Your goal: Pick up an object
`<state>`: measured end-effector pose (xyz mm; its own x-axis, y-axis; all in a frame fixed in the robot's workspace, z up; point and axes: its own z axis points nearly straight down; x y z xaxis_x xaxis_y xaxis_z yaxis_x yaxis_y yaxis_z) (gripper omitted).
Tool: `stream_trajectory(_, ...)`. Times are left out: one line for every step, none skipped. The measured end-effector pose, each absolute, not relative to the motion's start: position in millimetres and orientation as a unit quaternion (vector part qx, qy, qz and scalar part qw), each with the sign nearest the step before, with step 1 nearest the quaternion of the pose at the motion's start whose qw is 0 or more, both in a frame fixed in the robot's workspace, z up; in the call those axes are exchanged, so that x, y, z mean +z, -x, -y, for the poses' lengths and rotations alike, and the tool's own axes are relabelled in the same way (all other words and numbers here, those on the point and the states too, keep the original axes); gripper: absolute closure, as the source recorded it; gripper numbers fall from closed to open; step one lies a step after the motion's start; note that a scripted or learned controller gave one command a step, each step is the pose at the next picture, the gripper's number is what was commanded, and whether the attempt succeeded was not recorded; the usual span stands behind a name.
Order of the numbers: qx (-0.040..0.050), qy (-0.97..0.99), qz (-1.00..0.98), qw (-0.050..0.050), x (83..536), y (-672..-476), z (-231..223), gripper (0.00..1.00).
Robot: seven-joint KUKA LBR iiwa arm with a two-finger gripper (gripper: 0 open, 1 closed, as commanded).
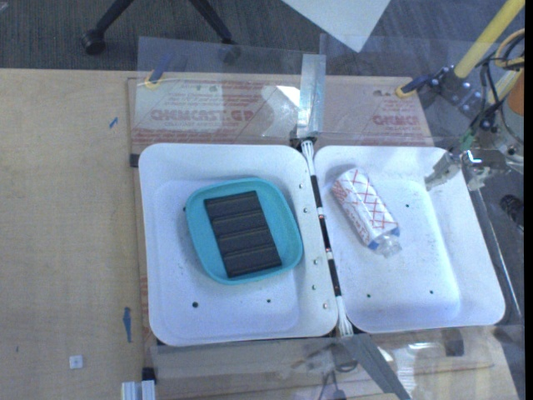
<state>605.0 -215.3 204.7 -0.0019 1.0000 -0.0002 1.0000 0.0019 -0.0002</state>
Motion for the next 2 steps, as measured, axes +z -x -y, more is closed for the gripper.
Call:
stream_trajectory(-0.0003,-0.681,-0.732,0.0,157.2,-598.8,148.4,0.0)
stream_trajectory(0.0116,-0.656,-0.755,0.019,132.2,-593.4,135.5,0.0)
